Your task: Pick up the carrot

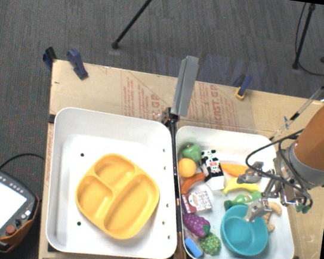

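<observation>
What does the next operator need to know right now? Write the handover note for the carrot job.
Claw: over the right bin, just above the teal bowl's rim. Whether it is open or shut cannot be told; nothing can be seen in its grip.
Carrot: lying in the right bin near its left wall, below the orange and beside the milk carton. It is well left of the claw.
Left bin: holds the yellow plate.
Done: nothing yet; the carrot is not picked.
Left: move the claw left to the carrot, grasp it, lift.
</observation>
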`<state>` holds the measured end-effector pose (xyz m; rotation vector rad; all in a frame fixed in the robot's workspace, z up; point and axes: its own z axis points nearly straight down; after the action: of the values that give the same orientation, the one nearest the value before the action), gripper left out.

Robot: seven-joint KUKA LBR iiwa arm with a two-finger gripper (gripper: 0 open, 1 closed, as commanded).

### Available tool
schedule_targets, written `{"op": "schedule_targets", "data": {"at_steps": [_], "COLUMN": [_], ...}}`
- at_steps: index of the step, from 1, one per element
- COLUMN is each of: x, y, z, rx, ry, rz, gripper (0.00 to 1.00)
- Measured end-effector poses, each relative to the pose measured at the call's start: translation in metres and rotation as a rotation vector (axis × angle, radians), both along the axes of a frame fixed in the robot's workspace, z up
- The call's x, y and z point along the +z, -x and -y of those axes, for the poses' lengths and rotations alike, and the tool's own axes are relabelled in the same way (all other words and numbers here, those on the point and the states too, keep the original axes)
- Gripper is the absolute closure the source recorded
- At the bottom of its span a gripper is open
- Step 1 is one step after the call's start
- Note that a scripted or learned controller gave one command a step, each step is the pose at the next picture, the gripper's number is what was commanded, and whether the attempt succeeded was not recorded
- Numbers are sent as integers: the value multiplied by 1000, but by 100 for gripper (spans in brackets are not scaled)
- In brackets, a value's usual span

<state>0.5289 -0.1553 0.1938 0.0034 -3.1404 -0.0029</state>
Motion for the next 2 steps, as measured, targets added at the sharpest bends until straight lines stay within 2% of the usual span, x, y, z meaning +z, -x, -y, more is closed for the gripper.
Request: {"op": "schedule_targets", "data": {"at_steps": [1, 2], "x": [-30, -109], "y": [-91, -113], "z": [55, 7], "rx": [49, 72], "ry": [0, -3], "rz": [0, -3], "gripper": [0, 0]}}
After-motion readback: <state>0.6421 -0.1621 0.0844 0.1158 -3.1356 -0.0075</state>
